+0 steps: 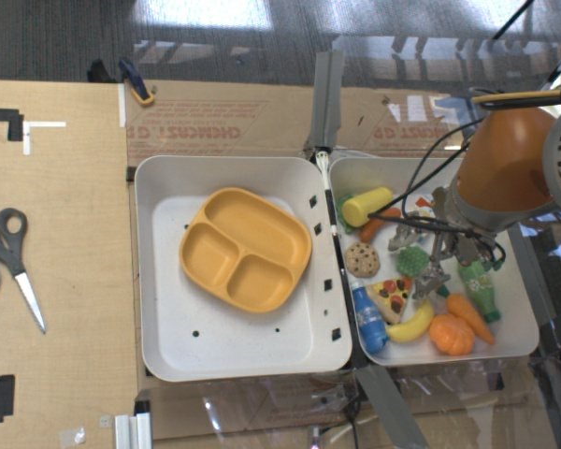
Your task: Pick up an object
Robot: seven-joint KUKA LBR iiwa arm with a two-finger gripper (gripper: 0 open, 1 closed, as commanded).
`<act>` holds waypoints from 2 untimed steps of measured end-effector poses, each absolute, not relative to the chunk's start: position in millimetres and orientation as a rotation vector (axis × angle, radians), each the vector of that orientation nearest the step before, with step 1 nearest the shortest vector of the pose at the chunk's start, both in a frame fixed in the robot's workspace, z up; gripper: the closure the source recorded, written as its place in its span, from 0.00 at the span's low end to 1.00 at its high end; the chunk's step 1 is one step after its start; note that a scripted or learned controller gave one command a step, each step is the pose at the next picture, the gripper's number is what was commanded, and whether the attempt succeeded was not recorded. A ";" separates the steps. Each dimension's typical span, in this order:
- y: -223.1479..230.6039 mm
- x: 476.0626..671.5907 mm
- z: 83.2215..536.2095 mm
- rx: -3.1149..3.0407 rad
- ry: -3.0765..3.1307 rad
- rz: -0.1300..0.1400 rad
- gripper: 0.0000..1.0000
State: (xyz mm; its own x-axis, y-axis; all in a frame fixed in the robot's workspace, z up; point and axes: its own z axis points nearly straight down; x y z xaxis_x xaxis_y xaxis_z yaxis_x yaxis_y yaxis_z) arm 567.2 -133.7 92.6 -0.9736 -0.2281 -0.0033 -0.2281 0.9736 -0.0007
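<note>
Object to pick: no single item is named; the likeliest candidates are the toy foods in the right bin, right under the gripper.
Gripper: low in the right bin, metal fingers pointing down among the toys; nothing is visibly clamped between them, and I cannot tell how wide they stand.
Closest things: a green broccoli-like piece just beside the gripper, a pizza slice and a banana below it.
Further out: a cookie, a yellow cylinder, a blue bottle, a carrot, an orange and a green bottle.
Left bin: a yellow divided plate, well apart from the arm.
Risk: the toys lie crowded and touching, so the fingers could land on two at once, push one aside, or pinch a rounded edge that slips out on lifting.
Risk, cables: black cables hang near the wrist and could brush the toys.
Hidden: the orange-banded wrist covers the bin's far right corner; the fingertips merge with the clutter.
</note>
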 end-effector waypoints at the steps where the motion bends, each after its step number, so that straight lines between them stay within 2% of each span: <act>1: -136.4 644.8 93.9 -0.237 3.126 0.000 0.00; 2: -108.9 647.6 95.3 0.039 3.144 -0.023 0.00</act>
